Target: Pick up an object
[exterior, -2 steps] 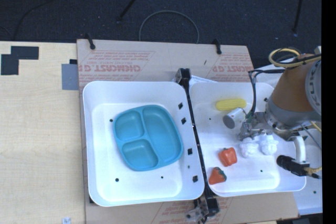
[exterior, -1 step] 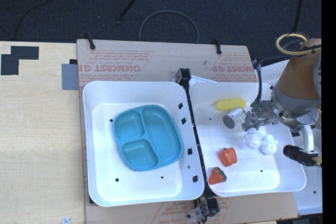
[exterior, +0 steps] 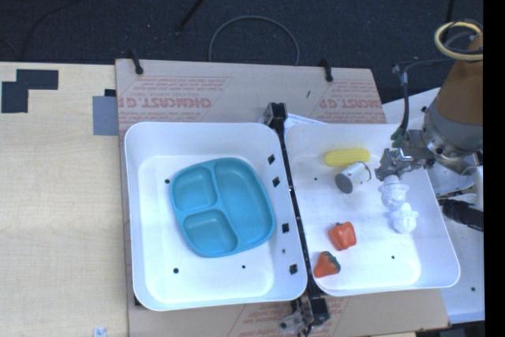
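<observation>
The grey arm with the orange band enters from the right, and its two-finger gripper (exterior: 392,162) sits low over the upper right part of the right-hand shallow white bin (exterior: 442,268); whether the gripper is released or clenched cannot be told, and nothing is seen in its grasp. That bin holds a yellow corn-shaped toy (exterior: 346,157), a small grey cylinder (exterior: 350,177) just below it, a white lumpy object (exterior: 398,206) beneath the gripper, an orange-red pepper-shaped toy (exterior: 342,235) and a red-orange strawberry-shaped toy (exterior: 326,264) near the divider. The left-hand shallow white bin (exterior: 154,264) holds a blue three-compartment plastic tray (exterior: 222,206).
</observation>
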You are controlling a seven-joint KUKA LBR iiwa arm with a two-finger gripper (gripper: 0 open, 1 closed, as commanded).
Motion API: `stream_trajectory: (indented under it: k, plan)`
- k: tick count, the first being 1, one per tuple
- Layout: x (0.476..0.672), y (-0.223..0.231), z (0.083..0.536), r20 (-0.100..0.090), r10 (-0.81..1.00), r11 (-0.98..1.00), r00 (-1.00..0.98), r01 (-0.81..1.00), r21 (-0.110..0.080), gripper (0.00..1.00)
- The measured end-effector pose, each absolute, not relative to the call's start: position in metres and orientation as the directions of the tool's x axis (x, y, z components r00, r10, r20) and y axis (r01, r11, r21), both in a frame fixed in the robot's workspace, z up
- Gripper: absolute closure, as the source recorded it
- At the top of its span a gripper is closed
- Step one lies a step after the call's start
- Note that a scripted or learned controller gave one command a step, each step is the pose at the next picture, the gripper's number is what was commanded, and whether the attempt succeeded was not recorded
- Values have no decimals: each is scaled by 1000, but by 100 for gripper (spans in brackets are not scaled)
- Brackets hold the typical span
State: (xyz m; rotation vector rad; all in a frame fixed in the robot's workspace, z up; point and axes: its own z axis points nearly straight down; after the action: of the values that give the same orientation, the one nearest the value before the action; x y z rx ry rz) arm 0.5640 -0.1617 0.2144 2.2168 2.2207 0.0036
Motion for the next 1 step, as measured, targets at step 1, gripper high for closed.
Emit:
stream_trajectory:
  k: [1]
  plan:
    - [565,-163,259,-1,1000,1,-1,1000,3,100]
